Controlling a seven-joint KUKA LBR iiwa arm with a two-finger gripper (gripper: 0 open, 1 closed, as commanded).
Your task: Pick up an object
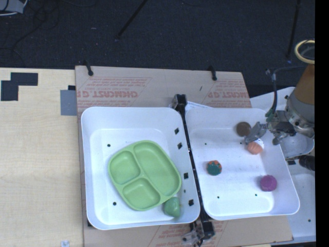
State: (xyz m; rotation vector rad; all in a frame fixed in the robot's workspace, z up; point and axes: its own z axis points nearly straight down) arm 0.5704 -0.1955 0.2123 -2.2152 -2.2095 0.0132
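The right bin (231, 210) holds several small objects: a brown round piece (243, 128), an orange ball (254, 147), a teal and red toy (214, 167) and a purple ball (268, 182). My gripper (268, 133) hangs over the bin's far right corner, just above and to the right of the orange ball. Its fingers (255, 133) are spread open and nothing is between them. The brown piece lies just left of the nearer finger.
The left bin (97, 138) holds a green divided plate (145, 175) and a green ball (172, 207) at its near right corner. A black divider (188, 153) joins the two bins. The arm's wrist (303, 107) stands over the right bin's right rim.
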